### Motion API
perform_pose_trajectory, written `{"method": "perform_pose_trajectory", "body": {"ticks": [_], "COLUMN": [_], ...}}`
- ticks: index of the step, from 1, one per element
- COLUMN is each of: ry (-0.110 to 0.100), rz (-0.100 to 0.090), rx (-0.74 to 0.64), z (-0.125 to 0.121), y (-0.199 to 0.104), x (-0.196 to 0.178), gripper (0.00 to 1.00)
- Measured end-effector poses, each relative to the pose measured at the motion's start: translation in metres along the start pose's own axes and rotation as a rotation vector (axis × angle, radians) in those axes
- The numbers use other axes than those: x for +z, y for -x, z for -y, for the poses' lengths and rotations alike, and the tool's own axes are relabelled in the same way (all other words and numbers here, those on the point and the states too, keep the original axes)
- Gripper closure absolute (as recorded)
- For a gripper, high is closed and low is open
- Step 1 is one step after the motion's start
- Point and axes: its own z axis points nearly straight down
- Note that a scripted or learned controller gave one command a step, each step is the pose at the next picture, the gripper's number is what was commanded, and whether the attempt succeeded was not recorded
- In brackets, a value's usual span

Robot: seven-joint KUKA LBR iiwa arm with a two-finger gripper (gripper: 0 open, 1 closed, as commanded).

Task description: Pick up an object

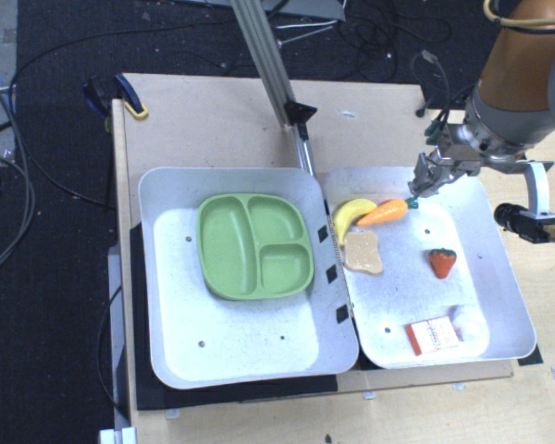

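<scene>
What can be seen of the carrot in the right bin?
The carrot is a small orange toy, plastic by its look, with a green tip at its right end. It lies flat near the far left part of the right bin, pointing left and slightly toward the camera. Its narrow end meets the yellow banana. The pincer hovers close over its green end.

Bench with two white bins

The tan wooden bench [222, 118] carries two shallow white bins touching side by side: the left bin [166, 340] toward 9 o'clock, the right bin [499, 313] toward 3 o'clock. A dark mat [143, 391] shows under the left bin's lower edge, at about 7 o'clock. A slanted metal pole [264, 49] meets the bench top near 12 o'clock, just above the seam between the bins. A blue-and-yellow clamp [129, 100] grips the bench corner at 11 o'clock.
</scene>
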Motion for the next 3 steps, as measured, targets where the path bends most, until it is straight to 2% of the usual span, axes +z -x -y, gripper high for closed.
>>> {"method": "perform_pose_trajectory", "body": {"ticks": [3], "ry": [-0.003], "rz": [0.000], "rx": [-0.001], "z": [0.081], "y": [-0.150], "x": [0.010], "gripper": [1.00]}}
